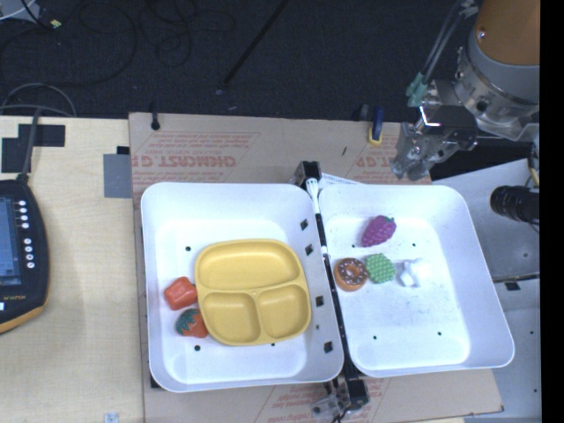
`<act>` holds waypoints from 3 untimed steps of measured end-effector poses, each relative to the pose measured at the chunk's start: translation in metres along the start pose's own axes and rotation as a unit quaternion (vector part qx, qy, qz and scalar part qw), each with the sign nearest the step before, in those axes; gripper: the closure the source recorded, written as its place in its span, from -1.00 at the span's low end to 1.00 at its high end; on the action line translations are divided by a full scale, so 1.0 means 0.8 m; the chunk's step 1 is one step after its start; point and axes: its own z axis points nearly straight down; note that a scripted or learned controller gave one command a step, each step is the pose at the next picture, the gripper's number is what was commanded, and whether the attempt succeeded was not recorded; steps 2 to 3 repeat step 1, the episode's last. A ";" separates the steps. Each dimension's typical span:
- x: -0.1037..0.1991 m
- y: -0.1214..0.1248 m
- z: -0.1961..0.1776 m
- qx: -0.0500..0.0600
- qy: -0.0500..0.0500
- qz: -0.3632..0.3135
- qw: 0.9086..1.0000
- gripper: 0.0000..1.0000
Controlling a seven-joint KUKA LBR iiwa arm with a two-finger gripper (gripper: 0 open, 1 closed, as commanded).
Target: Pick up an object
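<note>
The pincer (412,161) hangs above the right bin's (480,324) far edge, its state indeterminate. The purple grapes (378,230), donut (351,274) and green toy (381,268) lie clustered, unobstructed.

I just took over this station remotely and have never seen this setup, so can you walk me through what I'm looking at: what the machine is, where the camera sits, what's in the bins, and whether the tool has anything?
One camera looks down at a slant on a bench with two shallow white bins side by side. The robot arm, grey with an orange band, reaches in from the right of the picture. Its tool hangs above the far edge of the right bin, with nothing visibly in it.

The left bin holds a yellow divided tray, with a red toy and a strawberry-like toy beside it. The right bin holds a purple grape bunch, a small doughnut, a green knobbly piece and a small white item. A handheld control pendant lies at the left.
</note>
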 end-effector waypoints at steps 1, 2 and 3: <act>-0.018 -0.011 0.076 0.002 -0.001 0.000 1.000 1.00; -0.018 -0.011 0.076 0.002 -0.001 0.000 1.000 1.00; -0.018 -0.011 0.076 0.002 -0.001 0.000 1.000 1.00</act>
